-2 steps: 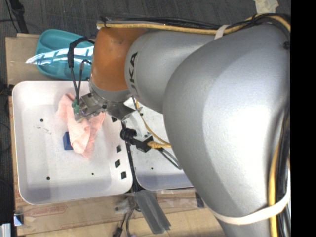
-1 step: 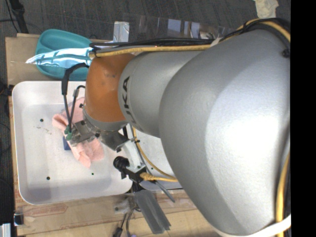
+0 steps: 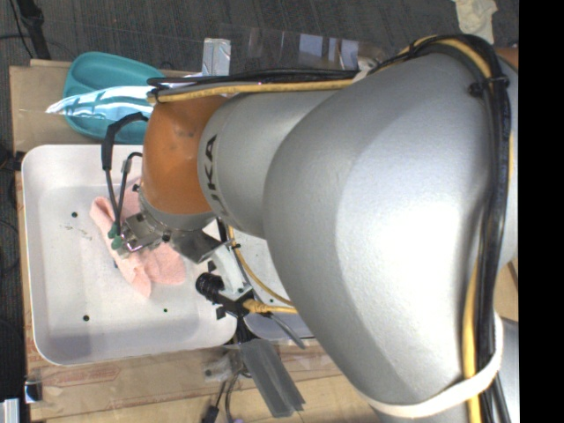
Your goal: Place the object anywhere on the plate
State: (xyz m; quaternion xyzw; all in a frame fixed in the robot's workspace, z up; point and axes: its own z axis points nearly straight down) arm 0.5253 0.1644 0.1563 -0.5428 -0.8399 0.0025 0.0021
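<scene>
A pink soft object (image 3: 145, 267), flat and floppy like a cloth or a toy, lies in the left white bin (image 3: 62, 263) near its middle right. The arm reaches in from the right, its orange band (image 3: 176, 161) above the wrist, and the gripper (image 3: 130, 239) is down right over the pink object, touching or nearly touching its upper part. The wrist body hides the fingertips. The big grey arm covers most of the right bin, so what lies in it is hidden.
A teal bag or pouch (image 3: 106, 91) with a white striped piece rests on the bench beyond the left bin's far edge. Black cables (image 3: 110, 161) hang beside the wrist. The bench's wooden front edge (image 3: 115, 377) runs below the bin.
</scene>
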